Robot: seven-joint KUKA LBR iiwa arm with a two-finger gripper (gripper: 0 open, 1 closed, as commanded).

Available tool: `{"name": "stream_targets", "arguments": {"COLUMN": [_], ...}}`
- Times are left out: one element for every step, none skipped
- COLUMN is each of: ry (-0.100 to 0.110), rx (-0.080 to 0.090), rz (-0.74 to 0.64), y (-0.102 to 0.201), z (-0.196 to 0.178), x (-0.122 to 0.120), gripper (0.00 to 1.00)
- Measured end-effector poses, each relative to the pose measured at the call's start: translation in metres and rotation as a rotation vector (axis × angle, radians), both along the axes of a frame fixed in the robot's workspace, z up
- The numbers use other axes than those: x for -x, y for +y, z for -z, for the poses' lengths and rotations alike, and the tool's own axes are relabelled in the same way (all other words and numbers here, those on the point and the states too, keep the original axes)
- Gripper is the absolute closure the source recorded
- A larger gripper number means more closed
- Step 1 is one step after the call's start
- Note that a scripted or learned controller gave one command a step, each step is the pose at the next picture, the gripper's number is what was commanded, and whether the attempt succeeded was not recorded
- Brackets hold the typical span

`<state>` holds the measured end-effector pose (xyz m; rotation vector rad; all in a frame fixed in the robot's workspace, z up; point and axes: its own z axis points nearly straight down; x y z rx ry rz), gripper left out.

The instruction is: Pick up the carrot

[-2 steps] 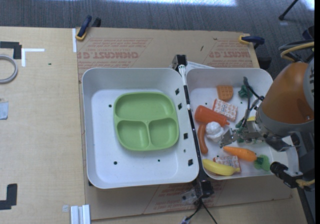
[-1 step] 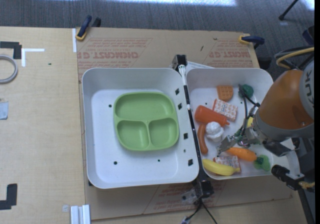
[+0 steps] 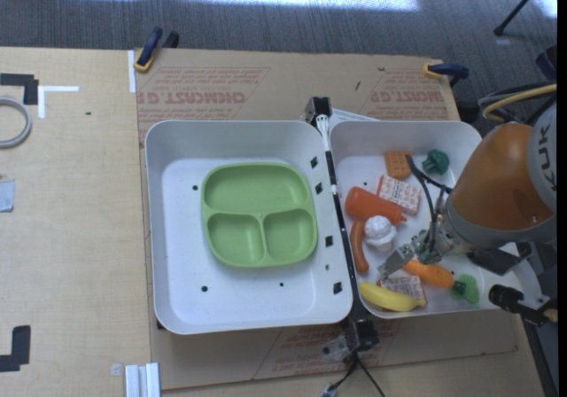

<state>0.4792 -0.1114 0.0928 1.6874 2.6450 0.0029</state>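
The carrot (image 3: pixel 431 275) lies in the right bin (image 3: pixel 461 140), close to the bin's near wall, just beside the banana (image 3: pixel 390 298). Its long way runs sideways, green top pointing right. The end effector (image 3: pixel 416 251) hangs right above the carrot's orange end, almost touching. I cannot tell how it is set for grabbing.

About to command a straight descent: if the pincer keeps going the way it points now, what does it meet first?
Probably the carrot: the pincer points down into the right bin just above and left of it. Depth is unclear from this single view, so it may land beside it near the banana.
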Motion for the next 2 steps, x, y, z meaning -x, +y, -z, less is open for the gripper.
{"name": "stream_targets", "arguments": {"ry": [-0.001, -0.001], "rx": [0.000, 0.000], "rz": [0.004, 0.003], "y": [-0.0003, -0.0003], "z": [-0.0095, -0.0095], "x": [-0.0009, -0.0009], "gripper": [1.00, 0.00]}}
